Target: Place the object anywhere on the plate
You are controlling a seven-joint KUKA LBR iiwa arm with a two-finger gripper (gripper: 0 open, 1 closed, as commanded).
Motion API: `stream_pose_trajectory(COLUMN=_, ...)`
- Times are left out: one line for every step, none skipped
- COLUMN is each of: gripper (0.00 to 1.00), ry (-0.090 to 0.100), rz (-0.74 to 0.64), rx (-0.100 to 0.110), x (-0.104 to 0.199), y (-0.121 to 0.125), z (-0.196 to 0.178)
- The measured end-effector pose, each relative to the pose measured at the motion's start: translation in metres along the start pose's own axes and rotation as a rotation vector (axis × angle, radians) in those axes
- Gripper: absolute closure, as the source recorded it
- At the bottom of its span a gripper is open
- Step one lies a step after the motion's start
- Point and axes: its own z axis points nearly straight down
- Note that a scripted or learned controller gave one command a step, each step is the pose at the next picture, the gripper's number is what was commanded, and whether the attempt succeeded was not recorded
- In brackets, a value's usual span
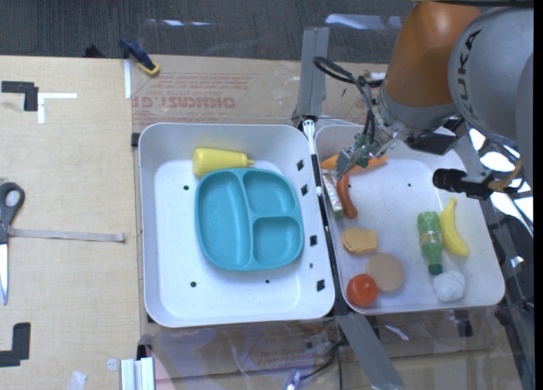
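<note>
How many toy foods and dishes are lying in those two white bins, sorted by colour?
Yellow: 2, squeeze bottle, banana
Blue: 1, plate
Orange or red: 3, carrot, sausage, tomato
Tan: 2, bread, cookie
Green: 1, bottle
White: 1, ball
Total: 10

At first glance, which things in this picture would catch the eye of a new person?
The blue plate stands out in the middle of the left bin, with a yellow bottle just behind it. The big grey and orange arm reaches over the right bin, where small toy foods lie scattered.
</note>
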Motion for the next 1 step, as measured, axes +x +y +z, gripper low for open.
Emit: stream_pose_trajectory(gripper=0.0, ry=0.004, rz=-0.002, rx=0.0, x=0.0018, y=0.0008, z=0.0007)
